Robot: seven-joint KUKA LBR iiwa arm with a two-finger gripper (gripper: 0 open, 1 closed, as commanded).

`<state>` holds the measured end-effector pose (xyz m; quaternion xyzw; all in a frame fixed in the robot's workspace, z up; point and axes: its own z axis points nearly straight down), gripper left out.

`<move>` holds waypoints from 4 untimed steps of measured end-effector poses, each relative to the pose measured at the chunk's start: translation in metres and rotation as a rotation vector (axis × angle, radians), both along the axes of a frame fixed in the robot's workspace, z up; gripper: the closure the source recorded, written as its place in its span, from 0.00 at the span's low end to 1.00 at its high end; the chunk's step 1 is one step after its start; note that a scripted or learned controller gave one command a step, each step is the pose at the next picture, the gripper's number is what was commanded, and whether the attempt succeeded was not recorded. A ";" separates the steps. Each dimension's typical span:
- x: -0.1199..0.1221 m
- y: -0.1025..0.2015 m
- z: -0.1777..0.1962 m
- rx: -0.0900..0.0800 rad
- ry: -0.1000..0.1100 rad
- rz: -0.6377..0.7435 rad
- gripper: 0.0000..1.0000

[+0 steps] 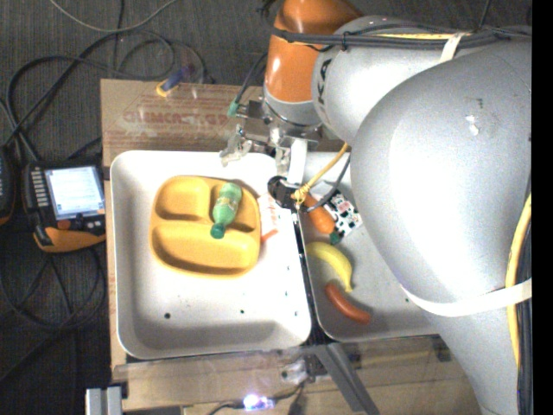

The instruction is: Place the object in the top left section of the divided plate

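- Pretty clearly a robotics lab or test cell, not anybody's kitchen.
- Big grey industrial arm (432,145) with an orange band, reaching in from the right and taking up a huge chunk of the shot.
- Two shallow white bins (130,318) side by side on a bench, sitting on a cardboard sheet (155,119) at the far side.
- Dark carpet floor with loose cables (86,24) snaking around on the far left.
- A handheld control pendant (69,193) with a lit screen lies on the floor to the left of the bins.
- Toy food like a banana (335,262) and a sausage (347,305) in the right bin, typical grasping-test props.
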<state>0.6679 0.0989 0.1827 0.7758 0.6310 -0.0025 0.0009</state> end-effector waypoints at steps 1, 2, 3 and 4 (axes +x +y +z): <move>-0.065 0.129 0.016 0.002 0.003 -0.149 0.00; -0.066 0.129 0.024 -0.002 0.006 -0.146 1.00; -0.048 0.133 -0.001 -0.003 0.000 -0.137 1.00; -0.058 0.134 0.000 0.000 0.002 -0.339 1.00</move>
